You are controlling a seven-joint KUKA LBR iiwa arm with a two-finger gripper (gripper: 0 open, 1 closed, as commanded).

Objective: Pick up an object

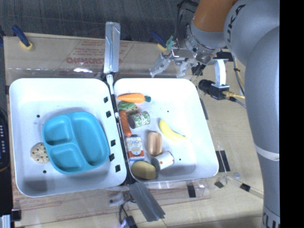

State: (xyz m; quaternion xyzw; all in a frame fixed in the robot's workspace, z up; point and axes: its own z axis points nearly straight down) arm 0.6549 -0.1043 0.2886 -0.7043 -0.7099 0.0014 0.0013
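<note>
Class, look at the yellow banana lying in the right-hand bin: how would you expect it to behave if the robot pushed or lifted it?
The banana looks curved and smooth, so it would probably pivot or slide on the bin's glossy floor when nudged. It appears to be a stiff toy, likely light. Lying apart from the other items, it seems easy to grasp crosswise.

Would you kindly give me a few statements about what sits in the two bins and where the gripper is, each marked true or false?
1. The blue divided plate lies in the left bin. True.
2. The banana lies on the blue divided plate. False: it lies on the floor of the right bin.
3. The cookie sits beside the plate's left edge. True.
4. The gripper holds the carrot. False: the gripper hangs above the right bin's far rim, and the carrot lies in that bin.
5. The potato lies at the right bin's near edge. True.
</note>
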